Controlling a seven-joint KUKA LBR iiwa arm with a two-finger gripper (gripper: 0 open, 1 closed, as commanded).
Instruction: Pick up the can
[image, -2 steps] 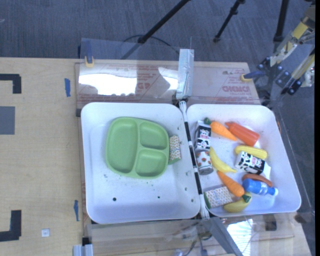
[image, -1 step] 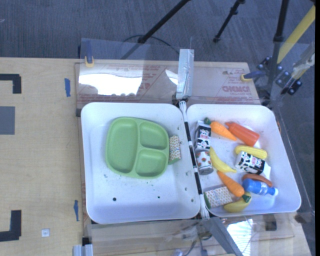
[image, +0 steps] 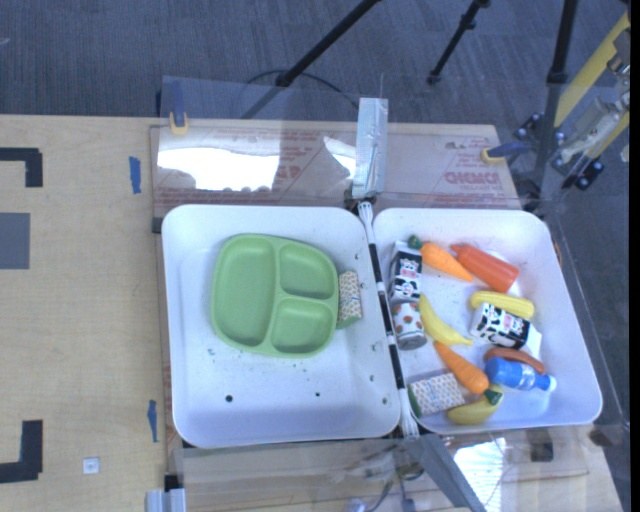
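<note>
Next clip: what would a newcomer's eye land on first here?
First, the big green plastic divided plate in the left white bin. Then the bright clutter in the right white bin: orange toy carrots, a yellow banana, a blue-capped bottle, and the small patterned can lying beside the divider.

Lighting: bright, even, cool-toned, from overhead. Glare: strong white reflection on the clear panel (image: 250, 160) behind the bins, upper centre of the frame; a smaller reflection at the bottom edge, right of centre. Exposure: left bin (image: 190, 300) and right bin (image: 570, 330) near white, little surface detail. Shadows: soft and short; a faint one under the green plate (image: 272, 295). Sharpness: moderate throughout; small prints on packaging unreadable. Floor at upper edge dark, slightly grainy. Edge distortion: none evident.
</note>
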